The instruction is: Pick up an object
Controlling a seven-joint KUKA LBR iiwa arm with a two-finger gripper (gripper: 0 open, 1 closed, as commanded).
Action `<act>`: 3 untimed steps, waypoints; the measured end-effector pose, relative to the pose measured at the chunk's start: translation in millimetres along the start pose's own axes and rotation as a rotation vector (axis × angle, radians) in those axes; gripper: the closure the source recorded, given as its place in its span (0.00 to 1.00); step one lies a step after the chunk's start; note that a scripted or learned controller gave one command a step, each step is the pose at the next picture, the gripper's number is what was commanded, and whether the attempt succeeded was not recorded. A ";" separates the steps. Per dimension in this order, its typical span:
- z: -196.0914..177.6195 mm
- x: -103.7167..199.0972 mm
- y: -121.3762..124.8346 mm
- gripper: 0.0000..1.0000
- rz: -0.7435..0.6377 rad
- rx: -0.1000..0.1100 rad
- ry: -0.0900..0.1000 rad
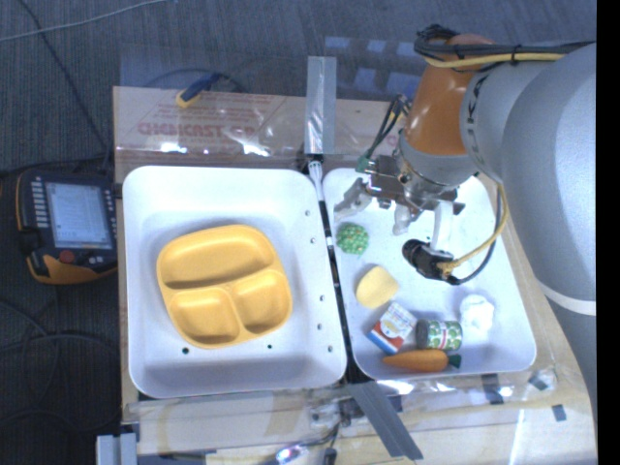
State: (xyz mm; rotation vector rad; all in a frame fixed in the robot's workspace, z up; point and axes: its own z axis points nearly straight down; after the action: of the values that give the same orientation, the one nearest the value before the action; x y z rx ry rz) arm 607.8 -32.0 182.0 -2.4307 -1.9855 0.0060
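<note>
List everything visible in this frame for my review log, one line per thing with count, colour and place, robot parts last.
bins: 2, white, side by side on the bench
divided tray: 1, yellow, in the left bin
ball: 1, green, right bin, near the divider
block: 1, pale yellow, right bin, below the ball
carton: 1, white with red and blue, right bin, lower part
can: 1, green label, right bin, beside the carton
carrot: 1, orange, right bin, against the bottom wall
small white object: 1, white, right bin, right side
pendant: 1, black and orange with a screen, left of the bins
arm: 1, grey with orange band, reaching in from the right
gripper: 1, metal, over the right bin's upper part
</note>
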 end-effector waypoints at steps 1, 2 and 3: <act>-1.0 -6.7 5.3 0.00 -0.099 -0.002 -0.005; -0.6 0.5 7.1 0.00 -0.066 -0.001 0.000; -9.2 57.1 41.5 0.00 -0.162 -0.003 -0.004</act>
State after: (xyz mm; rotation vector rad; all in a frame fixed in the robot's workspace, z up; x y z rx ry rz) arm 659.9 15.7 190.9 -2.2646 -2.1789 0.0076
